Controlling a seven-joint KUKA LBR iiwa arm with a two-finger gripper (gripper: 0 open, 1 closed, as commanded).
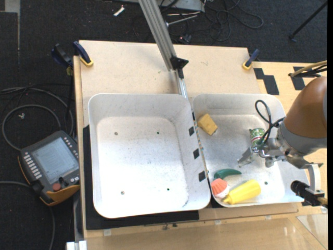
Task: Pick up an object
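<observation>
I am looking down on the pale wooden counter (135, 72) carrying two shallow white plastic bins side by side. The left bin (104, 105) is giving me a wide flat floor with rounded edges. The right bin (229, 102) is holding everything. A tan sponge-like block (207, 124) is lying near that bin's upper left, just beside the shared rim. A long yellow rounded plastic object (242, 191) is resting against the near edge, touching a small red-and-white rounded object (219, 187) at the near left corner. A dark green curved piece (227, 173) is lying just above those two. A small green-and-white crumpled object (256, 135) is sitting toward the right, close to the arm.

The grey arm with its orange band (311, 108) is reaching in over the right edge, and the metal tool (253, 155) is hanging over the bin floor between the green-and-white object and the dark green piece. I cannot tell how far it is parted, and I am seeing nothing gripped in it. Open floor lies between the tan block and the tool.
</observation>
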